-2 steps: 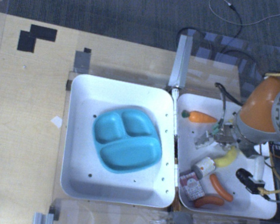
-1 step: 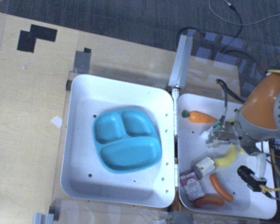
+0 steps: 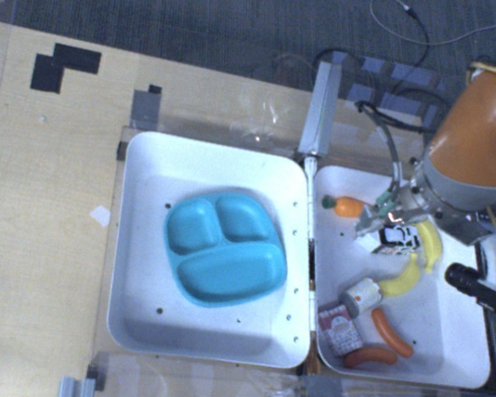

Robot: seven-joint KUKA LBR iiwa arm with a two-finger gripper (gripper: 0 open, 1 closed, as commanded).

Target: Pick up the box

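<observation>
We see the jaws (image 3: pixel 392 228) low inside the right-hand white bin (image 3: pixel 474 367), near its upper edge, at the end of a grey arm with a broad orange band (image 3: pixel 487 120) that reaches in from the right. We cannot tell whether the jaws are open or closed, and nothing is visibly held between them; a small dark-and-white part of the tool sits just below them.

Touching or just beside the jaws on their right lies a yellow banana (image 3: pixel 414 266), curving downward and away. Just to the left of the jaws, near the bin's top edge, lies a small orange carrot (image 3: pixel 346 207) with a green tip.

Below the jaws, past the banana's lower end, we see a small grey and white cylinder-like item (image 3: pixel 362 296). Below that again, toward the lower left corner of the same bin, lies the box (image 3: pixel 339 330), a small red and white carton lying flat, well apart from the jaws. Just right of the box lie two reddish sausages (image 3: pixel 390 332), one above the other.

Further left of the jaws, across the bin divider, the left-hand white bin (image 3: pixel 153 177) holds a blue divided plate (image 3: pixel 224 247) with three compartments.

Both bins rest on a pale wooden worktop (image 3: pixel 26 231), which carries black markings (image 3: pixel 63 68) far to the upper left of the jaws.
</observation>
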